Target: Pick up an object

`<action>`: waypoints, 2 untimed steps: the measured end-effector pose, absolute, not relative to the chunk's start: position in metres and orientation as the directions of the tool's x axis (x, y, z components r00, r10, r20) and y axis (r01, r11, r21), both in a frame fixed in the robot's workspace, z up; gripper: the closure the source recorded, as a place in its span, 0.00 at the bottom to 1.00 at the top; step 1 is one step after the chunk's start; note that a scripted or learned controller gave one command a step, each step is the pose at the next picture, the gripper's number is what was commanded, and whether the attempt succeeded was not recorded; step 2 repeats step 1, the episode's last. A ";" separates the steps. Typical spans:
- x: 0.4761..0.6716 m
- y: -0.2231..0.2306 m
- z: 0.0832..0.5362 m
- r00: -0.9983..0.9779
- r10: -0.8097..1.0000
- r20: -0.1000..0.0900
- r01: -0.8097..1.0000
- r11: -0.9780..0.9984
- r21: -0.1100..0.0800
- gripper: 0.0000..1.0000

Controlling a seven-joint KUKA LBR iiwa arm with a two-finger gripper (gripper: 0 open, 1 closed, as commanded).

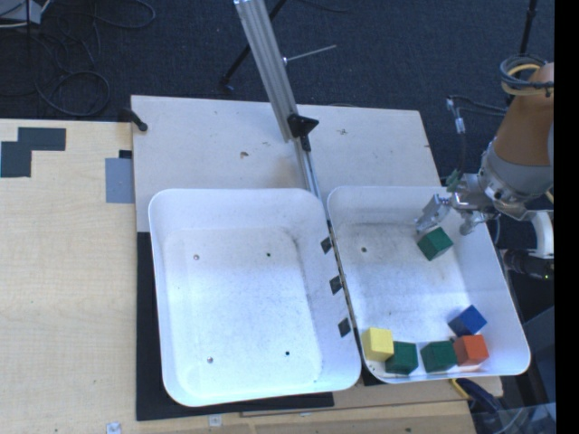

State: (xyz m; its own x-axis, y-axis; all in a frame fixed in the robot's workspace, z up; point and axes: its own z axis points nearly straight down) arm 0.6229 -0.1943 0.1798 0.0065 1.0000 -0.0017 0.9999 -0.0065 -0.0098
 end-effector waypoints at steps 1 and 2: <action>0.638 -0.195 0.118 0.000 1.000 -0.007 1.000 0.000 0.019 0.00; 0.638 -0.195 0.118 0.000 1.000 -0.007 1.000 0.000 0.019 0.00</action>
